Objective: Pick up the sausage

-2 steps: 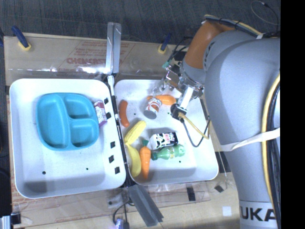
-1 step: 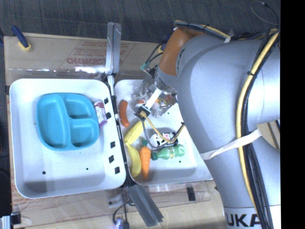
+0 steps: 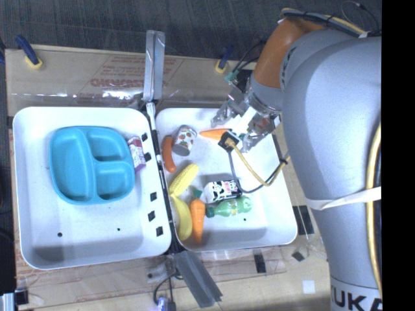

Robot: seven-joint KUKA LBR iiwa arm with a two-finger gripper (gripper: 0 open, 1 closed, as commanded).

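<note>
Sausage: we see the reddish-brown sausage (image 3: 168, 153) lying in the right bin (image 3: 279, 229), close to its left wall, near the far end, just beside a small patterned cup (image 3: 185, 140) on its right and just above the corn cob (image 3: 183, 179).
Tool: our tool (image 3: 241, 127) hangs over the far right part of the same bin, next to a small carrot (image 3: 216, 134). We cannot tell whether it is apart or together; the metal parts and cables there blur into one another.
Progress: we judge the task hardly begun. The sausage rests on the bin floor, untouched, and the tool is well apart from it, with the cup between them.
Left to do: by our reckoning, we must bring the tool across to the left wall, come down over the sausage, close on it and lift.
Possible snag: the sausage sits tight to the wall and near the cup, so we expect little room on either side.
Other things in the right bin: a banana (image 3: 183, 218), a larger carrot (image 3: 197, 219), a cow-patterned piece (image 3: 222, 189) and a green bottle (image 3: 230, 207), all nearer the front.
Left bin: a blue divided tray (image 3: 92, 164) and a small dark packet (image 3: 136, 153) at its right edge.
Hard to make out: the tool's tips, the pattern on the cup, and what the packet is.
Cut off: the arm's grey body covers the right bin's right rim.
</note>
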